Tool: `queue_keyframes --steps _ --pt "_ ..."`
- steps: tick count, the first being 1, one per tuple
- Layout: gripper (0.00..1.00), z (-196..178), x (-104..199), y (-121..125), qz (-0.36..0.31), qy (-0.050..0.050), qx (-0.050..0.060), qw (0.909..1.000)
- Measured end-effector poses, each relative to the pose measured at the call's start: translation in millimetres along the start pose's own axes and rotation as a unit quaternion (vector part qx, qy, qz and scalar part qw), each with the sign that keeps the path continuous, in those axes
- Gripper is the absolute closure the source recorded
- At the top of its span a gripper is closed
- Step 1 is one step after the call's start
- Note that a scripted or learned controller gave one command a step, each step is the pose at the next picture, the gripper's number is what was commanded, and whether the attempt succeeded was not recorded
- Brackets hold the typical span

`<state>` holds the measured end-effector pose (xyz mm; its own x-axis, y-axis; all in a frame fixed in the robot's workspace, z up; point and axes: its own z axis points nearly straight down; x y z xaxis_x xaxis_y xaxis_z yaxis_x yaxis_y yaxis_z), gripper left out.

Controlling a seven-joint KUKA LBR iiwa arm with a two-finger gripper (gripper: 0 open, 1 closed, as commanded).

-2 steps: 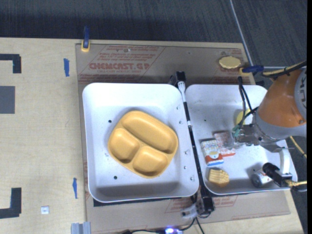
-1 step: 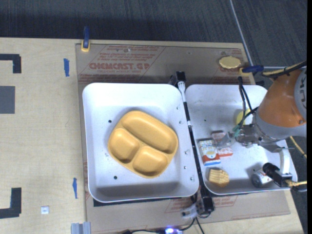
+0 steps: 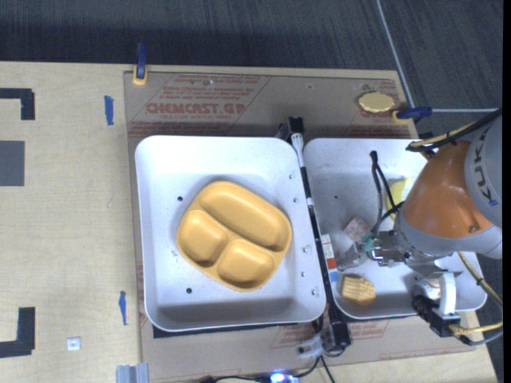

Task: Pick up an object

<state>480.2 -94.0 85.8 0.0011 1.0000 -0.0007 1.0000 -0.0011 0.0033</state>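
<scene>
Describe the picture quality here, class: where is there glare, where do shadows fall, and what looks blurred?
Camera view: soft glare shines on the glossy yellow three-compartment plastic tray and the orange band of the grey arm; a faint shadow lies along the left white bin floor beside the tray; small items in the right white bin under the arm look soft and hard to identify.

One fixed camera looks down at a slant from above the surface (image 3: 64,214), far enough to take in both white bins (image 3: 160,214), with dark floor along the top.
</scene>
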Motion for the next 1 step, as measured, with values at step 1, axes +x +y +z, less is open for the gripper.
queue_keyframes --steps 1 --pt "0.00 0.1 -3.0 0.2 -0.001 0.001 0.000 1.0000"
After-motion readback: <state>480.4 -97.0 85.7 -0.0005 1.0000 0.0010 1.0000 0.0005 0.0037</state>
